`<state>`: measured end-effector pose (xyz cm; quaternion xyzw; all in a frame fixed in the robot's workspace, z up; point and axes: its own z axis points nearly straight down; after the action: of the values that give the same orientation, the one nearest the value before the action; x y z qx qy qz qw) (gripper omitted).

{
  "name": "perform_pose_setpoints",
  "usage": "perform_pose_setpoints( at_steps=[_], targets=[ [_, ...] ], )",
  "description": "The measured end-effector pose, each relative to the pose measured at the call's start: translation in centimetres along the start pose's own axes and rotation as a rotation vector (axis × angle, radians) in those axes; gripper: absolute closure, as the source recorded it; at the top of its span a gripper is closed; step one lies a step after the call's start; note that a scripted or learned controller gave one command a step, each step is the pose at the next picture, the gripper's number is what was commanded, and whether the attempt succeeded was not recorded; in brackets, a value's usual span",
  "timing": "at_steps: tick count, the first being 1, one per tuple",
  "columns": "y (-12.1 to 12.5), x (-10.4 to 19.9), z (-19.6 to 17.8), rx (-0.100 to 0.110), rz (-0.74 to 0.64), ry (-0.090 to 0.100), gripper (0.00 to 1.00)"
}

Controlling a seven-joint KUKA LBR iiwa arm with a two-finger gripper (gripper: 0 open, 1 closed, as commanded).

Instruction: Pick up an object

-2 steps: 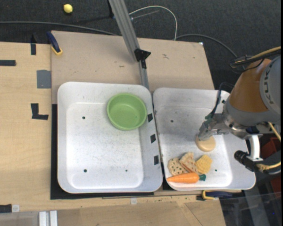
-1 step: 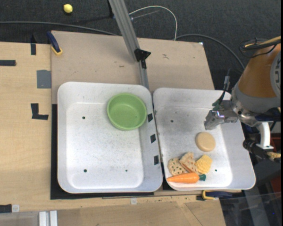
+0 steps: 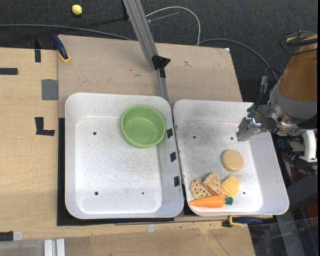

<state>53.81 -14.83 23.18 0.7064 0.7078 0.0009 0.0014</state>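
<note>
Nearest the camera, along the front edge of the right bin (image 3: 266, 159), an orange toy carrot (image 3: 207, 201) lies flat, its green tip pointing toward the bin's right side. Just behind it and touching or nearly so sits a small cluster: a brown waffle-like piece (image 3: 198, 188) on the left, a tan cracker-like piece (image 3: 212, 183) in the middle, and a yellow piece (image 3: 230, 185) on the right. A little farther back, apart from the cluster, a round tan disc (image 3: 232, 160) rests on the bin floor, toward the right of centre. Beyond that, near the right bin's far right corner, the gripper (image 3: 245, 131) hangs above the floor with nothing between its fingers; whether they are apart or together cannot be told from this slant. The arm's grey and orange body (image 3: 298, 84) rises behind it at the right. In the left bin (image 3: 85, 143), a green bowl (image 3: 143, 126) stands upright near the far right corner. A grey pole (image 3: 141, 23) slants across the bench behind both bins.
</note>
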Motion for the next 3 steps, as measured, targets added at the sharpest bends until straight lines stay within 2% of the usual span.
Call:
perform_pose_setpoints(
  at_steps=[1, 2, 3],
  targets=[
    [0.1, 0.0, -3.0, 0.001, 0.000, 0.000, 1.00],
    [1.0, 5.2, -3.3, 0.003, -0.005, 0.003, 1.00],
    [1.3, 10.4, -1.5, 0.006, -0.005, 0.002, 1.00]
  ],
)
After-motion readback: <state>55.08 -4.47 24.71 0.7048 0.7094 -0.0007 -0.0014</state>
